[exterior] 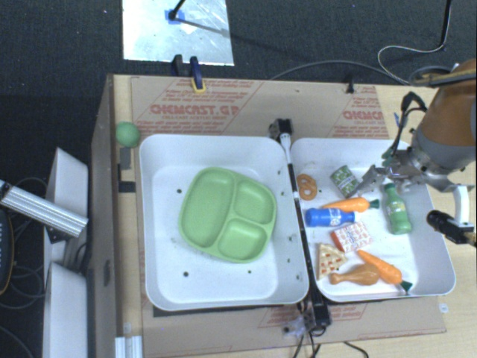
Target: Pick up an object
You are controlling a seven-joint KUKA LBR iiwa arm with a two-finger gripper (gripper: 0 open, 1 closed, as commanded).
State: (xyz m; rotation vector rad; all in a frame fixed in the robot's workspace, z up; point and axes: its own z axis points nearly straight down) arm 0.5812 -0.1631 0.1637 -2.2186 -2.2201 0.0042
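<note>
Gripper [378,174] hangs low over the right bin [440,274] near its far right side, fingers spread and pinching nothing, just beside the green bottle [396,210] and the small green can [343,179]. Around it in that bin lie an orange carrot [349,205], a blue bottle [330,216], a pretzel [306,186], a red-and-white box [352,237], a pizza slice [328,259], a second carrot [381,268] and a chicken drumstick [356,277] (all loose and close together). Farther out, the left bin [160,289] carries a green divided plate [228,213], and a green ball [127,133] sits on the worktop [223,103] past that bin's far left corner.
</note>
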